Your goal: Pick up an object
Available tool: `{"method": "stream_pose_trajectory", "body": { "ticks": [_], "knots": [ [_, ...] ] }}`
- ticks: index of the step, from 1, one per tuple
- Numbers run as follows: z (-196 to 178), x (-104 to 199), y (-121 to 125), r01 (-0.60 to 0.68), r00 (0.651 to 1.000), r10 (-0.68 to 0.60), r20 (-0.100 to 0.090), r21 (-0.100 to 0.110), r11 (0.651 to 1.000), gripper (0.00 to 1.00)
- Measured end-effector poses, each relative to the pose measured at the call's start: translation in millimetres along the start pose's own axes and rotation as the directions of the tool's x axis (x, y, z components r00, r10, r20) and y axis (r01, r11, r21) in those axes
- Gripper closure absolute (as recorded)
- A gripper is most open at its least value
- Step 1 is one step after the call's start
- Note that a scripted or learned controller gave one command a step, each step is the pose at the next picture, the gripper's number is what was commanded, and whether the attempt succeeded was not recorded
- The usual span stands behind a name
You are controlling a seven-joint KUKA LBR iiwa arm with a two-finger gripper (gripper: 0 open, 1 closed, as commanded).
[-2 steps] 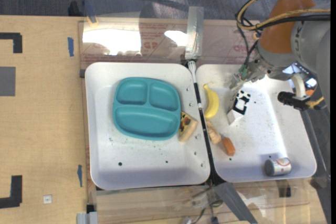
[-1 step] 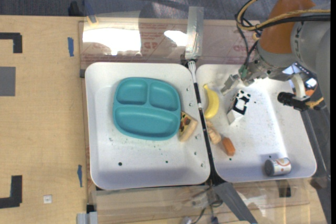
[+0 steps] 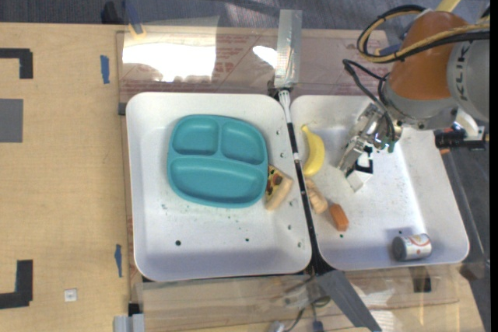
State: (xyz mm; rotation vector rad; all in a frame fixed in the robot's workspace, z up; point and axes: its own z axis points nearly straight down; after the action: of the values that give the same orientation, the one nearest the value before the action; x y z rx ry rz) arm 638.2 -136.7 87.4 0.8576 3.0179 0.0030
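The gripper (image 3: 354, 165) hangs over the right bin (image 3: 436, 190), reaching in from the arm's orange-banded wrist (image 3: 424, 50) above and to the right. Its two fingers (image 3: 348, 157) point down and to the left, and they look spread a little, with bare white bin floor between them and nothing pinched.

The nearest thing to pick is the banana (image 3: 313, 151). It lies just beside the gripper, on its left, hard by the wall that divides the two bins. Its long axis runs up and down the view, curved, with the stem end at the top. So it lies roughly across the line along which the fingers would reach it, which I judge favourable: a short sideways shift to the left would put the fingers over its middle, closing across its narrow width.

Below and left of the gripper, a little further off, lie a pale wooden piece (image 3: 315, 200) and a small carrot (image 3: 338, 216), end to end along a slant. A small can (image 3: 411, 246) lies on its side well apart, below and to the right, near the bin's front edge.

The left bin (image 3: 148, 229), beyond the banana, holds a teal divided plate (image 3: 218, 160) with a slice of toy food (image 3: 276, 186) at its right edge. These are far less handy than the banana.
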Motion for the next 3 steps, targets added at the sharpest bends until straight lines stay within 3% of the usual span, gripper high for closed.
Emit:
{"method": "stream_pose_trajectory", "body": {
  "ticks": [1, 2, 3],
  "knots": [
    [-14.7, -2.8, 2.2, -0.002, 1.000, 0.002, 0.010, -0.007, 1.000, 1.00],
    [-66.1, -2.4, -25.3, -0.473, 0.881, 0.473, 0.005, -0.002, 0.881, 1.00],
    [-64.6, -1.6, -25.4, -0.473, 0.881, 0.473, 0.002, 0.000, 0.881, 0.00]
  ]
}}
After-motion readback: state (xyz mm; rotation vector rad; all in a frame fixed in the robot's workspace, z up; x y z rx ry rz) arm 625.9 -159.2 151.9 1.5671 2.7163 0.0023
